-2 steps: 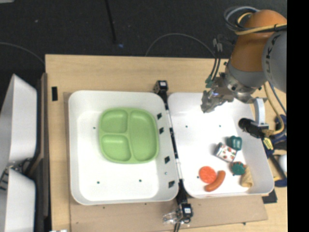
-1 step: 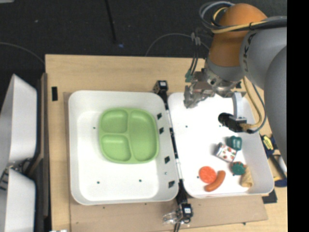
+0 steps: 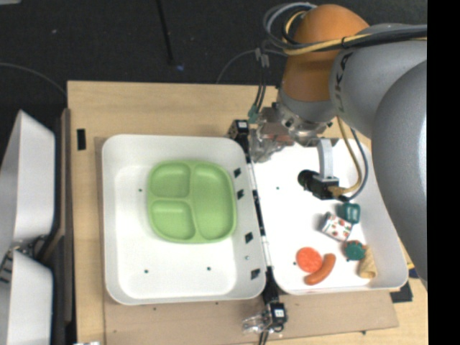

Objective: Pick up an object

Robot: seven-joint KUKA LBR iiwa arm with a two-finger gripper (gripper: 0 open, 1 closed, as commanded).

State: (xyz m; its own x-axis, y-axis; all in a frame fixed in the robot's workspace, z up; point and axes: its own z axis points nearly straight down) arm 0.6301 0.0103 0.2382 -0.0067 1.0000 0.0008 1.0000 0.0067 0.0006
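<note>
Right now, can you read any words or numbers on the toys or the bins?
No words or numbers can be read anywhere.
The small white box with red spots in the right bin has a printed pattern, too small and blurred to read.
The green divided plate in the left bin has no writing on it.

We see an evenly lit scene, bright from overhead, with the two white bins close to washed out and their inner detail thin. The floor beyond the bench falls nearly black. Shadows are soft and short, faint under the green plate. The orange band carries a mild sheen. The picture is slightly soft and grainy throughout.
</note>
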